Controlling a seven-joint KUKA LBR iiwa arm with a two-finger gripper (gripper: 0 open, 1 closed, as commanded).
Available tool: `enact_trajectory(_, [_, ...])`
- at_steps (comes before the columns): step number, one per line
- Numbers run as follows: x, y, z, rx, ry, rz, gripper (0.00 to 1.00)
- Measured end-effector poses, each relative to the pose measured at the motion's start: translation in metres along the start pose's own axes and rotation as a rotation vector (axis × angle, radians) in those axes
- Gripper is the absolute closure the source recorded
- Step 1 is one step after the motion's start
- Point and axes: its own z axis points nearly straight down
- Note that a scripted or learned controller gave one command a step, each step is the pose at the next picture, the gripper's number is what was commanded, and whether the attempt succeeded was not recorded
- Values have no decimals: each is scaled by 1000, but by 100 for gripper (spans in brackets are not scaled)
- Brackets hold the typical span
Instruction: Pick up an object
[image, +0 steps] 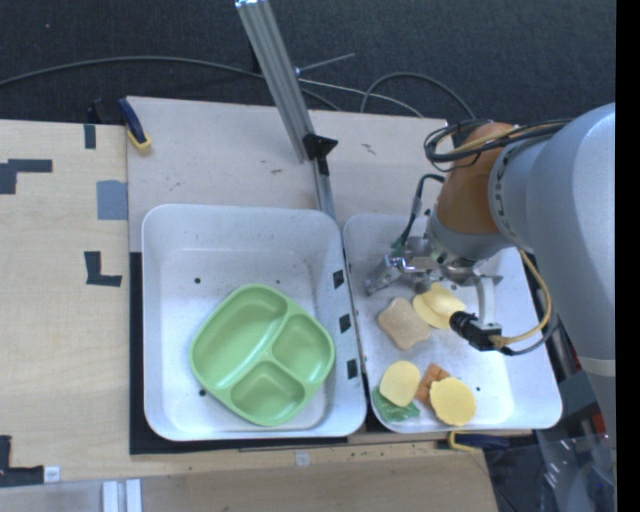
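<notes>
Though unlabelled, pincer (385, 275) above bread slice (403, 323).

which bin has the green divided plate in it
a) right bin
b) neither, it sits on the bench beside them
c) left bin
c) the green divided plate lies flat on the floor of the left bin, while the right bin holds the small yellow and tan food pieces under the arm.
</notes>
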Motion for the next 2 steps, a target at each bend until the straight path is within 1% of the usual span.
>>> enact_trajectory(1, [1,0,-11,-1,1,-1,100])
enact_trajectory(2, [4,-2,-73,-6,1,1,100])
